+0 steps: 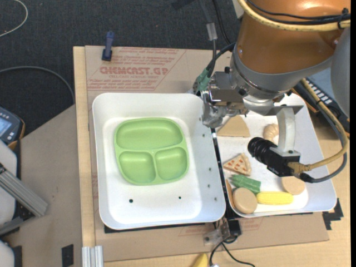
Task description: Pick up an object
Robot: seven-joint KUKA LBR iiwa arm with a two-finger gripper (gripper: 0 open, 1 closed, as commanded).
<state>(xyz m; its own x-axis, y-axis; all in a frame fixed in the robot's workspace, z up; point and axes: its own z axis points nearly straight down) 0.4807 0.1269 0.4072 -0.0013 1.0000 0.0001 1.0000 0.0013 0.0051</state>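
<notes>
The grey arm (289,32) with its orange band fills the upper right, reaching down over the far edge of the right bin (322,199). The counter (139,65) is covered by a printed cardboard sheet, and both white bins sit on it side by side, touching along their inner rims. The left bin (105,149) carries a green divided plate (150,149), lying flat near its middle, with three compartments.

The right bin carries the small play-food pieces: a tan wedge (235,128) at the far end, a shell-like piece (271,131) beside it, a waffle-patterned slice (239,163) nearer the middle, then a green pod (245,182), a round tan biscuit (243,200) and a yellow corn cob (273,198) at the near end, close together.

The hand (214,115) hangs just over the dividing rims, next to the tan wedge; whether it is clenched or released I cannot tell.
</notes>
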